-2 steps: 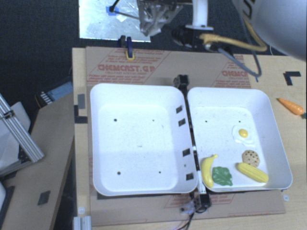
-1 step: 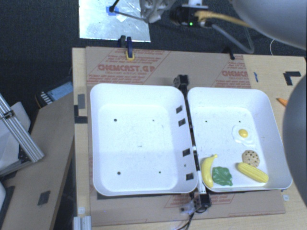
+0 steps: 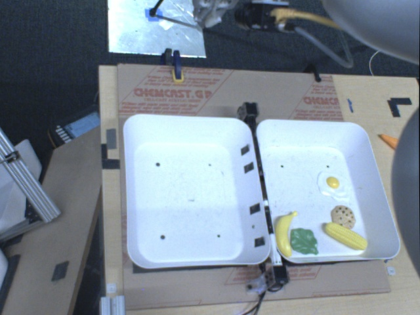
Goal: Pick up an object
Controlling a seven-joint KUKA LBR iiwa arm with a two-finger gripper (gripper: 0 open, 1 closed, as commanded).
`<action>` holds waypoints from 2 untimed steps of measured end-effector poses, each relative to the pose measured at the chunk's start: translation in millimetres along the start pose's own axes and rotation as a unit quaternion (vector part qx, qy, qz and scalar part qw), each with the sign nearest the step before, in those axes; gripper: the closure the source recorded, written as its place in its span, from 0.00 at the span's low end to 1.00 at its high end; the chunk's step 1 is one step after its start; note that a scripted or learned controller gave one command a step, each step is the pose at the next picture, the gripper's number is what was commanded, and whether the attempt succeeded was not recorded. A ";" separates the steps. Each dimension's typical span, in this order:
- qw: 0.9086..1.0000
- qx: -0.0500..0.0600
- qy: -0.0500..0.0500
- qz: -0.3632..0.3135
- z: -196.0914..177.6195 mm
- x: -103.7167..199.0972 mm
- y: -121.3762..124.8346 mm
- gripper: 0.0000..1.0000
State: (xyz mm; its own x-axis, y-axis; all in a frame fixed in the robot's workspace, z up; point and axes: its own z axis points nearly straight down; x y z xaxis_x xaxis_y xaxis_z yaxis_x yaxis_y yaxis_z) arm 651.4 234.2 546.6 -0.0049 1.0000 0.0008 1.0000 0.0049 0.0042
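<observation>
— Where do the objects sit?
— The banana (image 3: 283,235), green leaf (image 3: 304,241), corn (image 3: 345,236), cookie (image 3: 342,215) and fried egg (image 3: 332,184) crowd the right bin's (image 3: 308,136) near edge.
— And the gripper (image 3: 213,5)?
— High, beyond the bins; the rest I cannot tell.

All the stuff sits in the right bin (image 3: 367,176): a fried egg (image 3: 332,184) by the right wall, a cookie (image 3: 342,215) below it, then corn (image 3: 346,236), a green leafy piece (image 3: 304,241) and a banana (image 3: 284,233) along the front edge.
</observation>
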 end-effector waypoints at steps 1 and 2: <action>1.000 0.009 -0.003 0.004 293.3 -75.1 13.6 1.00; 1.000 0.008 -0.001 -0.002 438.0 0.1 10.9 1.00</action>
State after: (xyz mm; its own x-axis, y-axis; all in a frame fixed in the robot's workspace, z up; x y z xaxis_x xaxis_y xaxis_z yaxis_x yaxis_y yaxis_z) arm 664.2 234.7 108.6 -0.0085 1.0000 -0.0005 0.9999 0.0085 -0.0109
